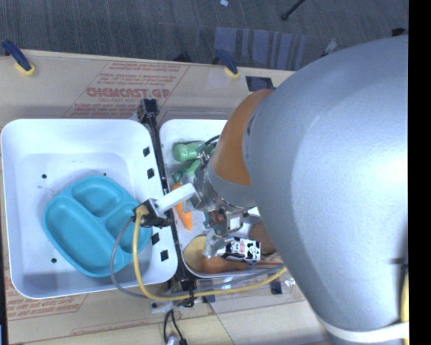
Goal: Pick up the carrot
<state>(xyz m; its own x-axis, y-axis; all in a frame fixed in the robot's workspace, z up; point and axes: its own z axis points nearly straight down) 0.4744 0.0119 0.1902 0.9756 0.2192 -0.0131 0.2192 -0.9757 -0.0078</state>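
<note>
1. The carrot (pixel 186 217) shows as a small bright orange sliver in the right bin (pixel 174 136), close to that bin's left wall and near the divider between the two bins. Only a short tapering piece of it is visible; the rest is covered by the arm's wrist and a white part just above it.
2. The grey arm (pixel 330 178) with its orange band (pixel 233 149) fills most of the right bin's area, reaching in from the right.
3. The gripper (pixel 219 237) hangs low over the near part of the right bin, just right of the carrot; whether the claw is open or closed cannot be told from this view.
4. A green object (pixel 188 152) lies at the far end of the right bin, beyond the carrot.
5. A tan and brown rounded item (pixel 201 259) sits at the near end of the right bin.
6. The left bin (pixel 29 149) holds a blue divided plate (pixel 90 225).
7. A yellow cable (pixel 140 264) loops over the near edge between the bins.
</note>
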